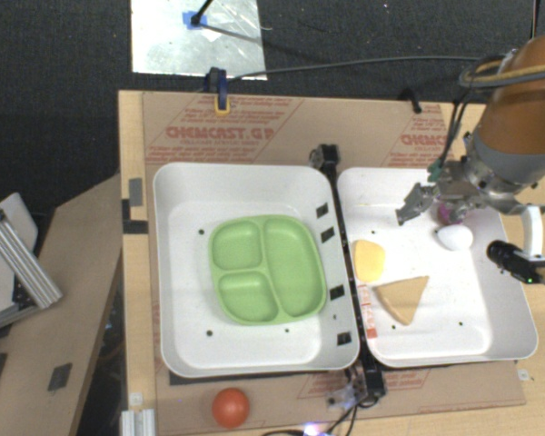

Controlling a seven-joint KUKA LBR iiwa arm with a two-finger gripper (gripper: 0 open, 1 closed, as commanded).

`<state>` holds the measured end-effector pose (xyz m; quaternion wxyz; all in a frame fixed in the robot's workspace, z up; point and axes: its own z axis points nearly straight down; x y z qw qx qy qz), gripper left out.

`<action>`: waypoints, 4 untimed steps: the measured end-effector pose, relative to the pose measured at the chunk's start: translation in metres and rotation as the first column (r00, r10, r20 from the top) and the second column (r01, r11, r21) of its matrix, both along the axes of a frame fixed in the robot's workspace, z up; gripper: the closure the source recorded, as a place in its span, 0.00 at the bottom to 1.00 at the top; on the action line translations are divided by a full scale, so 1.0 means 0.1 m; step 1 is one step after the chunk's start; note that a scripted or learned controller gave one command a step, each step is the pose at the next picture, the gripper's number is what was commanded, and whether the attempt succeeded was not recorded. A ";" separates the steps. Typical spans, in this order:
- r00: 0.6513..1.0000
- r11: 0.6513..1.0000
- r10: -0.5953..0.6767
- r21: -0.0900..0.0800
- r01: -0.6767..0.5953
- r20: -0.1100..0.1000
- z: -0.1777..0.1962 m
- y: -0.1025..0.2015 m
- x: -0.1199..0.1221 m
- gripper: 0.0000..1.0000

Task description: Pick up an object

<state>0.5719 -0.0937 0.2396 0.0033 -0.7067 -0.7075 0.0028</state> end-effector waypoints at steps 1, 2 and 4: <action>1.000 1.000 0.002 -0.001 -0.002 0.011 0.05 0.00 0.02 0.00; 1.000 1.000 -0.001 -0.001 0.001 0.006 -0.48 -0.10 0.02 0.00; 1.000 1.000 -0.001 0.000 0.001 0.012 -1.54 -0.12 0.07 0.00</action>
